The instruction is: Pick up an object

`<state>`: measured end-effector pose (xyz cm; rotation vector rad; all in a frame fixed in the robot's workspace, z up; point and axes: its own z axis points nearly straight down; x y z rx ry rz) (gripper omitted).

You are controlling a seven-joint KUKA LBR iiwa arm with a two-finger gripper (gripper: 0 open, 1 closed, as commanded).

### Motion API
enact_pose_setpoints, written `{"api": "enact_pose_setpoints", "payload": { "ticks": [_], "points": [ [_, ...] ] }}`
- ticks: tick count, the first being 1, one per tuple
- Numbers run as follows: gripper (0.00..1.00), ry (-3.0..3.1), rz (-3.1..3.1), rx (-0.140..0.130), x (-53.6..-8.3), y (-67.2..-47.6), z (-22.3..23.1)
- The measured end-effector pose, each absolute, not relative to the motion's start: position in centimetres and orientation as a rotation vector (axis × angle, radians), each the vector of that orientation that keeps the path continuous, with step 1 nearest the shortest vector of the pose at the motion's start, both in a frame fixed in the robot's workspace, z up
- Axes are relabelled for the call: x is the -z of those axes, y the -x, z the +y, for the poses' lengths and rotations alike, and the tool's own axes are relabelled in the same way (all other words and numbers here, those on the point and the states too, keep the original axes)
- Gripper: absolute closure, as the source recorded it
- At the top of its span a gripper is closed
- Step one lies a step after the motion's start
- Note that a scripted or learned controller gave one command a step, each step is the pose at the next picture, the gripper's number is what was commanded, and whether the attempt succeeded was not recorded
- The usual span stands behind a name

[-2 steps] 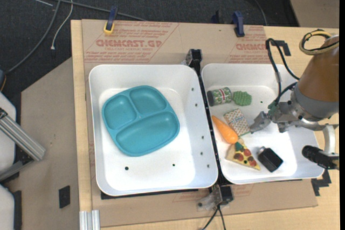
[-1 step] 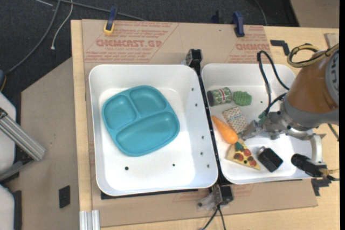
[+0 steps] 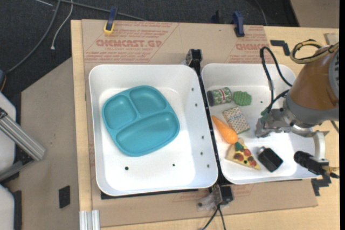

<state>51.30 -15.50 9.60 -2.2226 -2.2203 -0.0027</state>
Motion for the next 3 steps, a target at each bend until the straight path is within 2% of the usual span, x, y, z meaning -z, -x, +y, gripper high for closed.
{"api": "enact_pose_setpoints", "payload": {
  "ticks": [2, 3],
  "points": [
    [1.0, 2.224, -2.228, 0.006, -21.3, -51.7, -15.1],
    [1.0, 2.215, -2.228, 0.004, -20.6, -54.0, -10.5]
  ]
}}
